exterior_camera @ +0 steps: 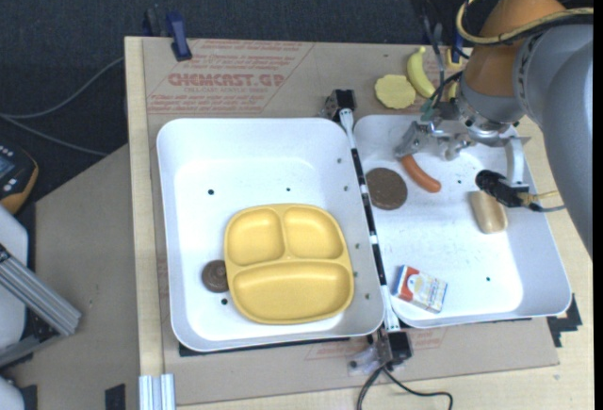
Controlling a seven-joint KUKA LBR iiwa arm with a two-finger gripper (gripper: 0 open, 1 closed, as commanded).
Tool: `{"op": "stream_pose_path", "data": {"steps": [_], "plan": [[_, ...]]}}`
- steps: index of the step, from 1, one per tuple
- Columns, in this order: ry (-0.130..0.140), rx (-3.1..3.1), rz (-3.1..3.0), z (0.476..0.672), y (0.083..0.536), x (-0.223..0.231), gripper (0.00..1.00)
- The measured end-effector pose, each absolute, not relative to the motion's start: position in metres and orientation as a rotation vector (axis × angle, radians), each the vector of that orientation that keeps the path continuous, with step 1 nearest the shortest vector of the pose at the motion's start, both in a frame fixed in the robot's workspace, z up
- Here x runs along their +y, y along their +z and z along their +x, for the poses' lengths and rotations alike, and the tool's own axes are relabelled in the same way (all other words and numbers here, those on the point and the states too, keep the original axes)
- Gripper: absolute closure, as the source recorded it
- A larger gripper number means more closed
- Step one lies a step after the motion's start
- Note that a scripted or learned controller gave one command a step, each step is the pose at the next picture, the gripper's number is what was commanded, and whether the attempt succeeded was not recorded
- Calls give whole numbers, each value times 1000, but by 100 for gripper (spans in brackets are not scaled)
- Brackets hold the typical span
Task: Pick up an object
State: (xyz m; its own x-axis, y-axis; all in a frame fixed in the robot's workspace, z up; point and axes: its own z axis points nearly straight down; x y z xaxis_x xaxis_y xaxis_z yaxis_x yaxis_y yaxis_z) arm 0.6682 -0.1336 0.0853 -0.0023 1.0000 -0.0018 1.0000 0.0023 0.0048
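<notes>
Nearest the lens a small carton (418, 288) is seen in the right bin (528, 295), while the sausage (421, 174), its long axis slanting down-right, is found just below-left of the claw (440, 137), whose spread cannot be told.

The divided plate (286, 263) lay in the left bin (179, 210), a small disc (215, 276) touching its left edge. To the plate's right, in the right bin (537, 290), lay a round patty (385, 188), a sausage (421, 173), a bread roll (488, 212) and a carton (418, 288). Behind that bin, on the bench (226, 78), lay a banana (420, 71).
</notes>
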Motion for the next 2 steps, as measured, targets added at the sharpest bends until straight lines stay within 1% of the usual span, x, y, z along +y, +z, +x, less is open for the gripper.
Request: {"op": "stream_pose_path", "data": {"steps": [1, 2], "plan": [[4, 2221, 2214, 668, 96, -133, 100], [10, 2226, 2211, 627, 192, -69, 100]]}}
